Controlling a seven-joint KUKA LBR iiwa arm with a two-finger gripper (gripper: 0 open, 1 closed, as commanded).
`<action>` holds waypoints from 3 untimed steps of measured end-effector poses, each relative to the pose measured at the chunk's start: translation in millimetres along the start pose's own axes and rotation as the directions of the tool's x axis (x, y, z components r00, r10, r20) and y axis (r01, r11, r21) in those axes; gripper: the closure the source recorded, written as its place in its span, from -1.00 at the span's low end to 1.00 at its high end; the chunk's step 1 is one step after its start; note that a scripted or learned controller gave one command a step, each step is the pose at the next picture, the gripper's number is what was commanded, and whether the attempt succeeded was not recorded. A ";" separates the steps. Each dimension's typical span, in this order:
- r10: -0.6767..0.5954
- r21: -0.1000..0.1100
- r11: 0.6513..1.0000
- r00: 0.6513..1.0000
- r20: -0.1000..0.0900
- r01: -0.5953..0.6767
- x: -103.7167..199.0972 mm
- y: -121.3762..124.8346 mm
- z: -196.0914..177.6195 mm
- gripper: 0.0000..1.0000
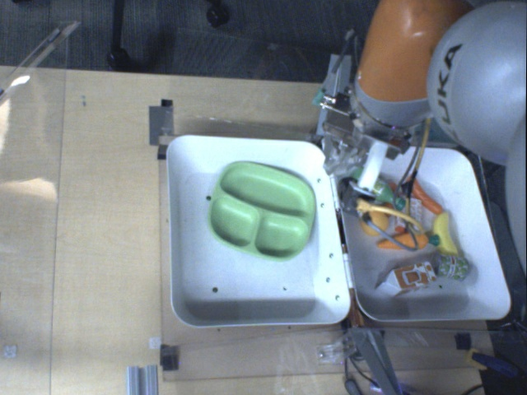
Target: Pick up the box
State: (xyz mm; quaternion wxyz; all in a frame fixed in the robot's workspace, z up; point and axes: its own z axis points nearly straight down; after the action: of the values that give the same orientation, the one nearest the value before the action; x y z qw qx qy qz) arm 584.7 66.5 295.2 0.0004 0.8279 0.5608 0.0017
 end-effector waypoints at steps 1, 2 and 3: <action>0.007 0.002 1.000 1.000 0.001 -0.007 45.9 -76.2 39.2 1.00; 0.068 0.003 0.998 0.998 0.000 -0.068 100.3 -121.6 50.3 1.00; 0.503 0.002 0.864 0.864 0.002 -0.503 153.2 -68.4 116.4 1.00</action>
State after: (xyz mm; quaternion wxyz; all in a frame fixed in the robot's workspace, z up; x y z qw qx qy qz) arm 578.3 234.3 179.0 -0.0007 0.9454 0.3258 0.0003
